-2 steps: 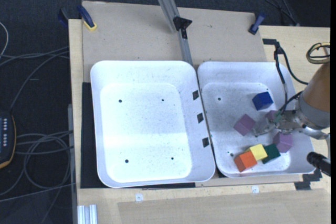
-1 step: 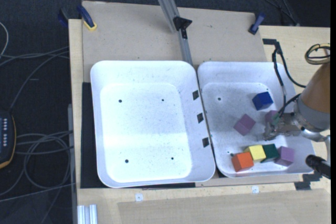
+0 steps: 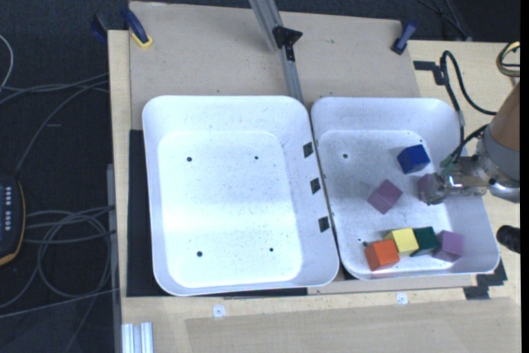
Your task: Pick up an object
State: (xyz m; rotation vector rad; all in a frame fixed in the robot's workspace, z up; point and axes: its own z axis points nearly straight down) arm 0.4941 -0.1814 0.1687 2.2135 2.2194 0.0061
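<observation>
Right bin holds a purple block just beside the tool, finger state unclear.

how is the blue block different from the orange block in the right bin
The blue block lies alone toward the far side of the right bin; the orange block sits at the near edge, touching a yellow block. The colours differ. Both look like small cubes of similar size.

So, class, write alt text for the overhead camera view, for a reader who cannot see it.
A robot gripper reaches from the right into the right white bin, low among small blocks: a blue block, two purple blocks, and an orange block, yellow block and green block in a row. The left white bin sits beside it.
</observation>
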